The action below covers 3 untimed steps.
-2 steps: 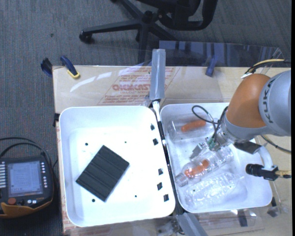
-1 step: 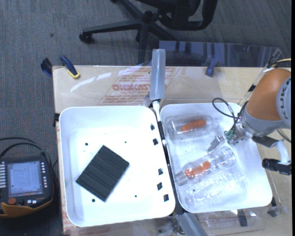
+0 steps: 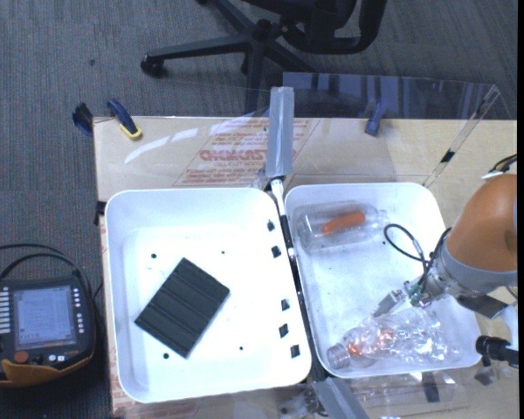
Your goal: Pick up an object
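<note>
In the left bin (image 3: 122, 234) a black ribbed rectangular pad (image 3: 182, 306) lies flat at a slant. At the back of the right bin (image 3: 332, 295) rests a clear plastic bottle (image 3: 342, 225) on its side, with something orange inside. A crumpled clear plastic bottle (image 3: 389, 339) with a reddish patch lies near the front wall of that bin. The arm enters from the right, and my gripper (image 3: 405, 300) hangs low over the right bin, just above the upper right end of the crumpled bottle. A black cable loops behind the wrist.
A divider with black clips (image 3: 284, 278) separates the two bins. A clear plastic screen (image 3: 393, 129) stands behind the right bin. A teach pendant (image 3: 39, 321) lies on the floor at the left, and an office chair base (image 3: 271, 24) is at the back.
</note>
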### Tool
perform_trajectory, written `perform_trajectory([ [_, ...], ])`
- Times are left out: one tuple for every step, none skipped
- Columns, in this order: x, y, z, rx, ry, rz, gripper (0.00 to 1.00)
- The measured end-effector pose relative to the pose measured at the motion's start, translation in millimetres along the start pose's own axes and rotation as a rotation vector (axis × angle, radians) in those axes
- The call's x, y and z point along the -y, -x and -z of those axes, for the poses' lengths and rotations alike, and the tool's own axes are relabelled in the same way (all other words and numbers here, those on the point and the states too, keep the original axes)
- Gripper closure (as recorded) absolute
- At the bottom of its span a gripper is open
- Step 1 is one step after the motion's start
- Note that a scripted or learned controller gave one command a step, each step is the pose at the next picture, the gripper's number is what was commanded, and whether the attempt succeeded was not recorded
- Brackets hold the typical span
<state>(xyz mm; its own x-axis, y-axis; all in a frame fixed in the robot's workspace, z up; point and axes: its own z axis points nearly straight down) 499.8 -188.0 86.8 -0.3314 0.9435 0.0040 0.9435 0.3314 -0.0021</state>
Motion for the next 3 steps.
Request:
perform_trajectory([
  [-95, -21, 97, 0.002, 0.000, -0.305, 0.00],
  [-74, -22, 19, 0.001, -0.001, -0.233, 0.00],
  [-143, 8, -1, -0.003, -0.026, -0.089, 0.00],
])
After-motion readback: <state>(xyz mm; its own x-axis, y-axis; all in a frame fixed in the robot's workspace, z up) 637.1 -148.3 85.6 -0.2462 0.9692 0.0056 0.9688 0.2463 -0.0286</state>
